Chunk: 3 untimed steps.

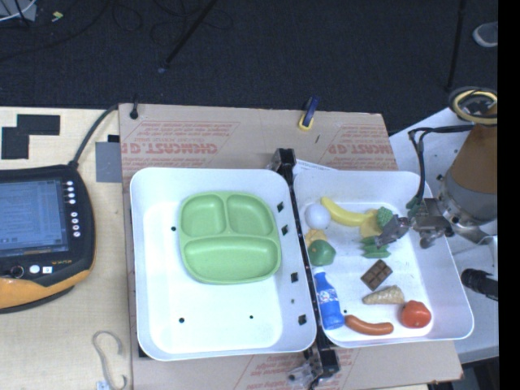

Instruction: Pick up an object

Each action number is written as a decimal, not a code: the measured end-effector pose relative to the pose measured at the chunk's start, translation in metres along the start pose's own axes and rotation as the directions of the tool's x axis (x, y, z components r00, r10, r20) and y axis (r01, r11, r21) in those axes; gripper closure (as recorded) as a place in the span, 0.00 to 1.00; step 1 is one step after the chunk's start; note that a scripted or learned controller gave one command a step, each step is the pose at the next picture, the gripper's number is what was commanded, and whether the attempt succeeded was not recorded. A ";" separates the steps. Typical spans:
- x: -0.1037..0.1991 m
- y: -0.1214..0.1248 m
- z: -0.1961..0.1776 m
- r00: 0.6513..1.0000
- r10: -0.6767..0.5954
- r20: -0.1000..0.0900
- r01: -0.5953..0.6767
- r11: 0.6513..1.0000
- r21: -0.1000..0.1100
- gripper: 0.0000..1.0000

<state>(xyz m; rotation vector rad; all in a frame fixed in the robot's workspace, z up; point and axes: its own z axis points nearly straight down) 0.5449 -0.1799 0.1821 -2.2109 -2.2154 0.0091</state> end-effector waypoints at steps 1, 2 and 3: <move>0.006 0.003 0.046 1.000 0.000 0.000 0.000 1.000 -0.002 0.00; 0.007 0.003 0.099 1.000 0.001 0.002 -0.001 1.000 -0.006 0.00; 0.006 0.004 0.087 1.000 0.005 0.001 -0.005 1.000 -0.005 1.00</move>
